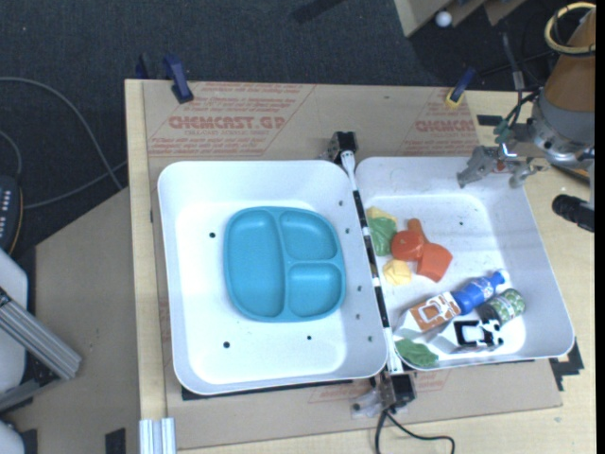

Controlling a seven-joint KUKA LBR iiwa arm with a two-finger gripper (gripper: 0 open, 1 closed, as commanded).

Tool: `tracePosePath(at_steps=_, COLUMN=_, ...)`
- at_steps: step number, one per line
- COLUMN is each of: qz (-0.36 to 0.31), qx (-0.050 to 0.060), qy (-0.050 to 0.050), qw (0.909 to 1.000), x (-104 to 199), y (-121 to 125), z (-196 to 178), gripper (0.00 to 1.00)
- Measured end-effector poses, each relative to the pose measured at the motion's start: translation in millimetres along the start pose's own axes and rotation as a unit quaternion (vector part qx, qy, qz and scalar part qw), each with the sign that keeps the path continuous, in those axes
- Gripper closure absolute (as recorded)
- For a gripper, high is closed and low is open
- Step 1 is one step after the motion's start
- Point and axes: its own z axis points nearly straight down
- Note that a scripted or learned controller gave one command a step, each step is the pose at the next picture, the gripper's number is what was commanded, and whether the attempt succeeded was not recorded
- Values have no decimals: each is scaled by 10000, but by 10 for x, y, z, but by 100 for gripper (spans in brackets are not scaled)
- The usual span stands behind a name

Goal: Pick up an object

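Arm [573,112]: cut off by the right edge, upper part out of frame.
Pincer [498,165]: small and blurred; finger spacing unclear.
Pile [444,291]: overlapping items, labels too small to read.
Leaf [416,352]: partly hidden at the bin's front rim.
Table [284,112]: printed lettering faint.

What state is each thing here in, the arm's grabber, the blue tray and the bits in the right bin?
gripper: above the right bin's far edge, holding nothing.
blue tray: lying flat in the left bin, nothing in its compartments.
blue bottle: lying on its side in the right bin.
orange toys: piled beside the divider.
green can: lying down beside the bottle.
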Motion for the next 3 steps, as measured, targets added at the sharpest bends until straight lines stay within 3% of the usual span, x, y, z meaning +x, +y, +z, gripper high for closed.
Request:
tracePosePath(at_steps=1, qz=-7, qx=-16, qy=0, qw=10000, x=63, y=-176, z=-678, gripper=0)
tracePosePath(at_steps=2, qz=-10, qx=17, qy=21, qw=10000, x=591, y=-508, z=-354, gripper=0)
tracePosePath(at_steps=3, qz=-6, qx=26, qy=19, qw=10000, x=823, y=-676, z=178, gripper=0)
